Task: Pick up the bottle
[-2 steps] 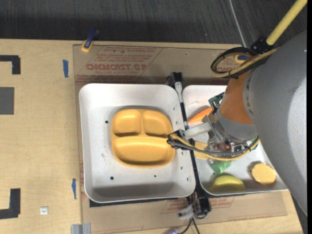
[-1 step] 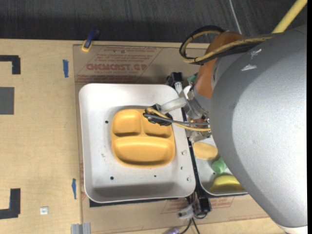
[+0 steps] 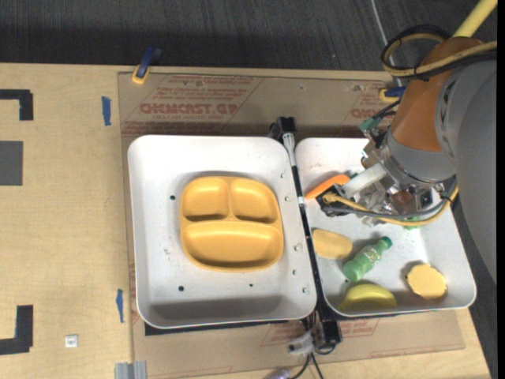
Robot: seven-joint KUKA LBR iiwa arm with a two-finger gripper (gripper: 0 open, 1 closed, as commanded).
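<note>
Two shallow white plastic bins sit side by side on a tan cardboard sheet (image 3: 205, 105): the left bin (image 3: 150, 227) holds a yellow three-compartment tray (image 3: 230, 219), while the right bin (image 3: 458, 287) holds a pale yellow lump (image 3: 331, 244), a yellow-green rounded piece (image 3: 368, 294), and an orange-yellow disc (image 3: 426, 281) toward the frame's lower right.

Arm (image 3: 442, 125) cut off at the right edge — covers the upper right part of the right bin (image 3: 458, 279). Orange item (image 3: 325, 185) partly hidden under the wrist — too obscured to identify.
</note>
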